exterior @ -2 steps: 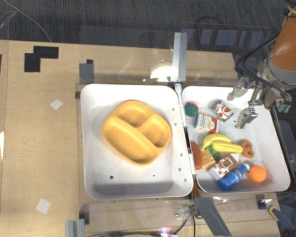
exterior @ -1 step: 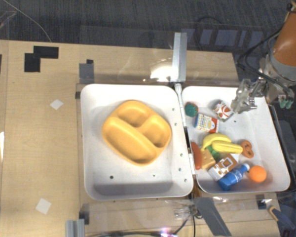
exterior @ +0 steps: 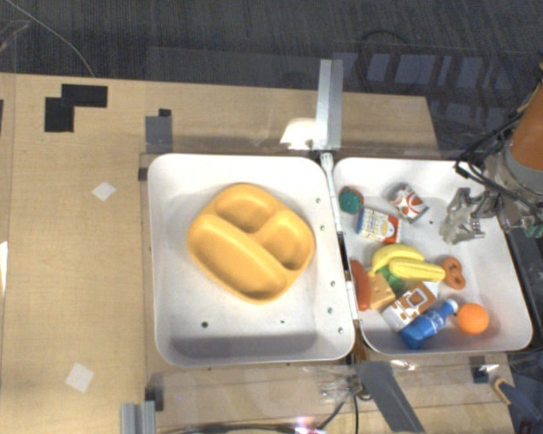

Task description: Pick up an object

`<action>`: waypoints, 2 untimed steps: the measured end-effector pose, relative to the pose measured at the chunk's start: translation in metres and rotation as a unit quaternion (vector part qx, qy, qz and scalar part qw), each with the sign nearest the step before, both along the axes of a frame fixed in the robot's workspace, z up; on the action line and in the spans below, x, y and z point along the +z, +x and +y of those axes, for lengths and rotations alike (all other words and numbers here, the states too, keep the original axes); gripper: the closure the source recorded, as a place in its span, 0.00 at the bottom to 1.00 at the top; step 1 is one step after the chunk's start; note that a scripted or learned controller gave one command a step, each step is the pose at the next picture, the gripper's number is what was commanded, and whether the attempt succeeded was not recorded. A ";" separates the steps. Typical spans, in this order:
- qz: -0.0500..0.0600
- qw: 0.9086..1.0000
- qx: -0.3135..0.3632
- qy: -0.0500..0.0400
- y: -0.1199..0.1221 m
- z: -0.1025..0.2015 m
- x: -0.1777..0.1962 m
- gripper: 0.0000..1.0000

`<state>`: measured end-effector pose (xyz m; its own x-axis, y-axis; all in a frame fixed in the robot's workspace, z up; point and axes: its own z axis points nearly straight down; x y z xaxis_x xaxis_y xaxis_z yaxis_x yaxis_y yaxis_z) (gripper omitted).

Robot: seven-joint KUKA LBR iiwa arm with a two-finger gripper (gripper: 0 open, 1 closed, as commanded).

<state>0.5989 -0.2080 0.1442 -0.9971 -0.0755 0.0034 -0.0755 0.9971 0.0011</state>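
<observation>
Gripper [exterior: 463, 227] over rt bin [exterior: 516, 269] — nr banana [exterior: 405, 263]

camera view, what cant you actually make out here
- Gripper: too small and blurred to tell whether it is open or shut.
- Arm: cut off by the right edge.
- Red item beside the banana: partly covered by neighbours, identity unclear.
- Small cartons: print too small to read.
</observation>
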 end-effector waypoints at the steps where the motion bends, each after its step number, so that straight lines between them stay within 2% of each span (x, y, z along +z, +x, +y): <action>1: -0.006 1.000 0.003 -0.001 0.005 0.003 0.007 0.00; 2: -0.008 1.000 0.003 -0.001 -0.023 0.052 -0.031 0.00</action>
